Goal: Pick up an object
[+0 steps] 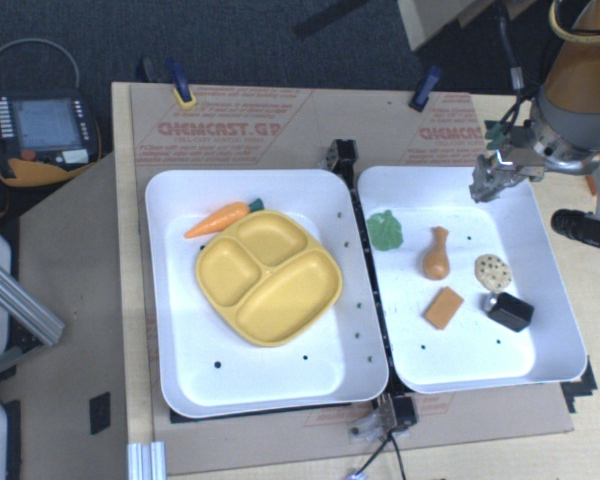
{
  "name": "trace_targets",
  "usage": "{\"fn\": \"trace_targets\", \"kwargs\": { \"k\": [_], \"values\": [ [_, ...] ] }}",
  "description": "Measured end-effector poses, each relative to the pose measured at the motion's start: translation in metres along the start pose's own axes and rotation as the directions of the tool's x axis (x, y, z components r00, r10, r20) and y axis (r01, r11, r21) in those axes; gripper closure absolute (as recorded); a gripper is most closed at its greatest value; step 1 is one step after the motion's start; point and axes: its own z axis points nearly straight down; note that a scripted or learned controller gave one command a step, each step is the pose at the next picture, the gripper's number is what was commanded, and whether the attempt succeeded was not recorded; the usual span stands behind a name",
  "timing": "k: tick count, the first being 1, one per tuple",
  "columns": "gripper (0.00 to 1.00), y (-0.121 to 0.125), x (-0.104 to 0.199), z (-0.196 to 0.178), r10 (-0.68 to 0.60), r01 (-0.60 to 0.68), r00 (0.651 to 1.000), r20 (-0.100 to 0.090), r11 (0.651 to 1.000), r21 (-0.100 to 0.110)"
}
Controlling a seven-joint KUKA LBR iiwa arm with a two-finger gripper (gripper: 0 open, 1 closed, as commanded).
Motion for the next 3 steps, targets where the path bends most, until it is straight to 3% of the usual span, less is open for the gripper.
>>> {"fn": "trace_targets", "kwargs": {
  "k": [3],
  "values": [
    [1.0, -0.04, 0.17, 0.024, -0.005, 0.006, 1.0, -0.004, 1.0, 0.008]
  ]
}}
